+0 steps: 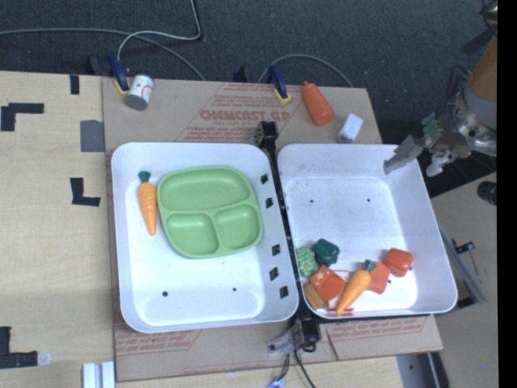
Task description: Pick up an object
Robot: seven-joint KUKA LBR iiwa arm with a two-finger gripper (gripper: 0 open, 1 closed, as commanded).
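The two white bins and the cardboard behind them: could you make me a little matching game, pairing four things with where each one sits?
Things:
1. green plate
2. orange bottle
3. heap of toy food
4. gripper

Places:
A. on the cardboard behind the bins
B. near corner of the right bin
C. middle of the left bin
D. over the far right rim of the right bin

Pairs: 1-C, 2-A, 3-B, 4-D
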